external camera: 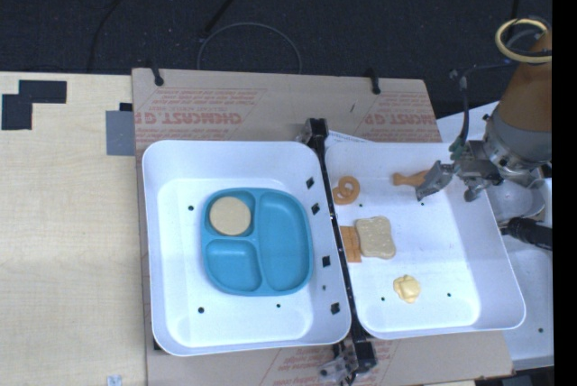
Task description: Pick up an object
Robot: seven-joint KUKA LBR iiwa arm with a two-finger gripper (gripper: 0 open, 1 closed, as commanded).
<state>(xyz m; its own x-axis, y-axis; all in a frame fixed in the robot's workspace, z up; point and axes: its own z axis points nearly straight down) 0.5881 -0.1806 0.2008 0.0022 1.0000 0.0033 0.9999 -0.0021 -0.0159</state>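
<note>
Toys are lying below the grey two-finger gripper (444,181), its jaws apart, holding nothing. Nearest, the small orange stick (408,179) is looking light and stiff; grabbing its middle seems best.

Two white bins sit side by side on cardboard. The left bin (171,285) holds a blue divided tray (275,253) with a round tan biscuit (229,215) in its upper-left compartment. The right bin (469,285) holds a pretzel (346,189), a bread slice (375,237), a yellow lump (407,288) and an orange piece (408,179). The gripper (451,179) hovers at the bin's upper right, beside the orange piece.
</note>
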